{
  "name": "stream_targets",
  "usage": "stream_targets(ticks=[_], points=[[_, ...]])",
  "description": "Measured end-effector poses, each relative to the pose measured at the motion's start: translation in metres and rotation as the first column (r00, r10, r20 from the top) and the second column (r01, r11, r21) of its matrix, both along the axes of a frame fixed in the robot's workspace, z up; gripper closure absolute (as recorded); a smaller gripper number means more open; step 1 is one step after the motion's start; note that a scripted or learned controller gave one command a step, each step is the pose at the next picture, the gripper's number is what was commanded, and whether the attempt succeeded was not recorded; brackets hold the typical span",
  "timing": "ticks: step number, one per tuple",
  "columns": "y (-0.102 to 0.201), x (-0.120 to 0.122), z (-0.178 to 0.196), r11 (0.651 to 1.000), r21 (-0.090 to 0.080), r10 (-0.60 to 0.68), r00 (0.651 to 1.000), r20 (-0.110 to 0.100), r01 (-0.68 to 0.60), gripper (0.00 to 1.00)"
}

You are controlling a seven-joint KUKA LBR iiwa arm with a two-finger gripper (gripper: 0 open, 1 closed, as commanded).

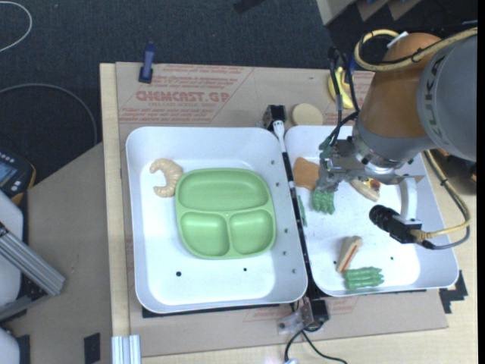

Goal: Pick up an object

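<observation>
Now to the gripper (327, 179): low in the right bin (432, 275), close to its left wall. Cannot tell whether open or closed; too much dark metal bunched up there.

Best guess at the thing to grab: the small green toy (324, 202). Lies right under the tip of the gripper, on the side nearer the bottom of the view. Touching or almost touching; hard to say which. Seems a bit longer up and down the view than across. Not safe to call held.

Just beside, toward the top: a brown toy (305, 173), by the same wall. Farther down the bin, well apart: a little sandwich toy (348, 253) and a green bunch (364, 277). Over in the left bin (144, 203): a green plate (226, 212) and a croissant toy (167, 177), far from the arm.

Probably needs only a short drop and a squeeze across the thin side of the small green toy.
</observation>
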State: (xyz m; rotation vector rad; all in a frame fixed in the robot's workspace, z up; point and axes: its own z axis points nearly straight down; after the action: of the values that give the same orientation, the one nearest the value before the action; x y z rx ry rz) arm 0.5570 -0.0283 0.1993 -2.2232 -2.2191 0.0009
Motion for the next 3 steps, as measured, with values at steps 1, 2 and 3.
stream_targets(ticks=[1,2,3], points=[[0.062,-0.037,-0.015,1.000,0.002,0.004,1.000,-0.005,-0.004,1.00],[0.037,-0.038,0.153,1.000,-0.001,0.002,1.000,0.012,-0.002,1.00],[0.028,-0.016,0.027,1.000,0.001,0.000,1.000,-0.002,0.000,1.00]])
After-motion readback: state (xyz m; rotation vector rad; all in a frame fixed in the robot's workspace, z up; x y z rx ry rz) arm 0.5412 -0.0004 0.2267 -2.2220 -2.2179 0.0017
